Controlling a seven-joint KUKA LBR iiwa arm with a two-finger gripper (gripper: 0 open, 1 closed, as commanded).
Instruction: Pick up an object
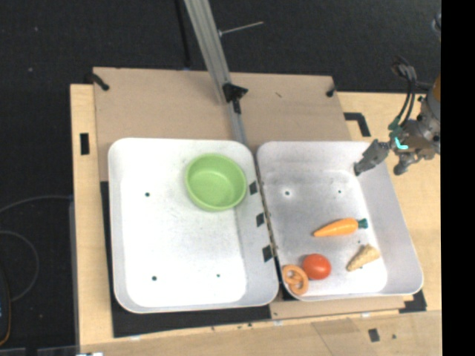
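In the right bin (304, 176) lie an orange carrot (338, 228), a red tomato (318, 266), a brown pretzel-shaped piece (295, 279) and a beige wedge (363, 258), all toward the near right corner. My gripper (386, 162) hangs over the bin's far right rim, well above and behind the carrot. Its two dark fingers are spread apart with nothing between them.
The left bin (148, 236) holds a green bowl (216, 182) near its far right corner. A grey metal post (211, 43) slants up from the gap between the bins at the back. The bins sit on a tan board.
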